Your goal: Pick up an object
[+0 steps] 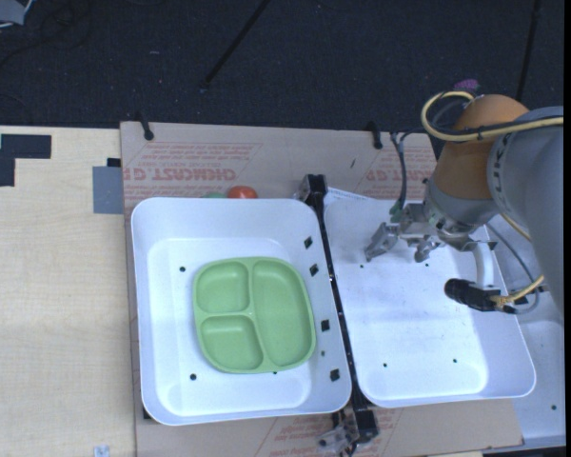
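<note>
Green sectioned plate [254, 314] flat in the left bin [162, 255], well to the pincer's left and nearer the camera. Pincer [403, 247] low over the right bin [428, 350], near its far rim, fingers spread apart, nothing between them. Small red-orange object [242, 193] behind the left bin's far wall, farther left.

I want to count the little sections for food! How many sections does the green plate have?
3. The green plate lies in the left bin. It has one small section at the upper left, one small section at the lower left, and one long section down the right side.
</note>
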### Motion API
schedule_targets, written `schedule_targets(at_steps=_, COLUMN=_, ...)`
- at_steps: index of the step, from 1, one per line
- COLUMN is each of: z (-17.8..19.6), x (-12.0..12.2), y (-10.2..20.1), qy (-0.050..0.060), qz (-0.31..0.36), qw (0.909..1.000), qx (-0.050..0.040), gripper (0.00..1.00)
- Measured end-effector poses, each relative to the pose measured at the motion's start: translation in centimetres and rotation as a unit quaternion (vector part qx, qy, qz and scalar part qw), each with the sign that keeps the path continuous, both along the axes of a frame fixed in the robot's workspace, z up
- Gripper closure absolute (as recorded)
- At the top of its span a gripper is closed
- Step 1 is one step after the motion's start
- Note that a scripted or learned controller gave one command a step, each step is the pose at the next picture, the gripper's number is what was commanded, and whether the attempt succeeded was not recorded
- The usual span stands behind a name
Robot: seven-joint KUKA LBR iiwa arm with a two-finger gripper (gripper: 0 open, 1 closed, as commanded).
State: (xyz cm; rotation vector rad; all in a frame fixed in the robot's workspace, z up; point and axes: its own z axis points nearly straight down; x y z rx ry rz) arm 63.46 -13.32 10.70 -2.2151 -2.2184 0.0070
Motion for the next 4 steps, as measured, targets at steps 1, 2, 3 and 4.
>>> schedule_targets(at_steps=1, z=1.4, x=0.1, y=-0.1, qy=-0.002, qz=-0.001, qw=1.0, qx=-0.0005, gripper=1.0)
schedule_targets(at_steps=2, z=7.1, x=0.0, y=-1.0, qy=-0.005, qz=-0.001, qw=1.0, qx=-0.0013, gripper=1.0)
schedule_targets(at_steps=3, z=13.3, x=0.3, y=-1.7, qy=-0.006, qz=-0.001, qw=1.0, qx=-0.0014, gripper=1.0)
schedule_targets(at_steps=4, z=18.6, x=0.3, y=-1.8, qy=-0.006, qz=0.0, qw=1.0, qx=-0.0012, gripper=1.0)
